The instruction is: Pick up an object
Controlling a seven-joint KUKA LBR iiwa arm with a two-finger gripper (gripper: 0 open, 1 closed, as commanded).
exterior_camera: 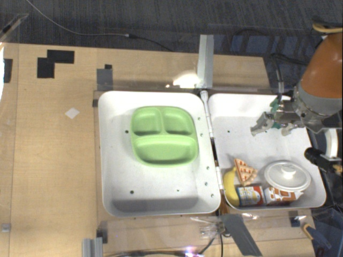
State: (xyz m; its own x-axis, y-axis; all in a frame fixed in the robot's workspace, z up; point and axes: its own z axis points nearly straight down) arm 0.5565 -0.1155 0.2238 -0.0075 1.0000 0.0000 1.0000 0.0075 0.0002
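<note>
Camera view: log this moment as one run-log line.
claw: over right bin, nothing held | green tray: left bin | banana, carton, white lidded bowl: right bin front

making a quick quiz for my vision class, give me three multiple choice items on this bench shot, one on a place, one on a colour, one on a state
1. Where does the sectioned tray lie?
A. in the left bin
B. in the right bin
C. on the bare bench

2. What colour is that tray?
A. red
B. green
C. blue

3. How does the gripper stand to the things in the right bin?
A. pressed onto the banana
B. clamped on the white lidded bowl
C. over bare bin floor, apart from them

Key: 1 A, the tray sits in the middle of the left bin. 2 B, it is light green all over. 3 C, the gripper is at the upper part of the right bin, while the banana, the white lidded bowl and the other items cluster along its near edge.
</note>
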